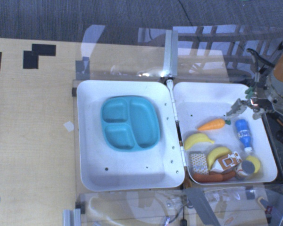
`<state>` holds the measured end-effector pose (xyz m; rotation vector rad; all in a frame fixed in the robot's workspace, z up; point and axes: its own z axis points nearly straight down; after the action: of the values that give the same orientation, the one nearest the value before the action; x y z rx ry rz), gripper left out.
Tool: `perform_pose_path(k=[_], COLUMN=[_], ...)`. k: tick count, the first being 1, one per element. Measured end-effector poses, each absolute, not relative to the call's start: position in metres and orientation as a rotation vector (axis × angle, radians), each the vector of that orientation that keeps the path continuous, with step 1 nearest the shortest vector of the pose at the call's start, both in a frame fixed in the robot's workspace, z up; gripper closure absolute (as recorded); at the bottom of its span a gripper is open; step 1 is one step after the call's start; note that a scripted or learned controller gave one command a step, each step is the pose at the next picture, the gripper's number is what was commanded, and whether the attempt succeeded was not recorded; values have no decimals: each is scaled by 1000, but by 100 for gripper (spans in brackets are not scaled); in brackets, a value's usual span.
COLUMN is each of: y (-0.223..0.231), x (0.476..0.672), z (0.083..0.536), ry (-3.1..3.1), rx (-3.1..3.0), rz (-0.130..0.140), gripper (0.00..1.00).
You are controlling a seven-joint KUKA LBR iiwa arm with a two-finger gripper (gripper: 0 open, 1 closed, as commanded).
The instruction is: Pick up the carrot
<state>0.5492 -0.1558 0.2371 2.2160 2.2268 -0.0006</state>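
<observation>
The orange carrot point(212, 124) with a green tip lies in the middle of the right bin point(203, 94), pointing left. My gripper point(246, 110) hangs at the bin's right side, just up and to the right of the carrot's green end and apart from it. Its fingers point(236, 108) are spread open with nothing between them.
A blue bottle point(243, 133) lies just right of the carrot. Below it are two bananas point(198, 139) point(219, 154), a cracker point(198, 162), a red sausage point(210, 177), a small carton point(228, 162) and a can point(247, 167). The left bin point(89, 173) holds a blue divided plate point(130, 122).
</observation>
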Motion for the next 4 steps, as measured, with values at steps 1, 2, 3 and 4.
perform_pose_path(k=[1, 2, 3, 4], y=[-118, -117, -130, -155], x=[544, 577, 588, 640], z=[193, 88, 107, 86], ry=[2185, 2359, 2642, 2652], rx=[2256, 2062, 1694, 1673], rz=[0, 9, 2, 6], gripper=[0, 0, 0, 0])
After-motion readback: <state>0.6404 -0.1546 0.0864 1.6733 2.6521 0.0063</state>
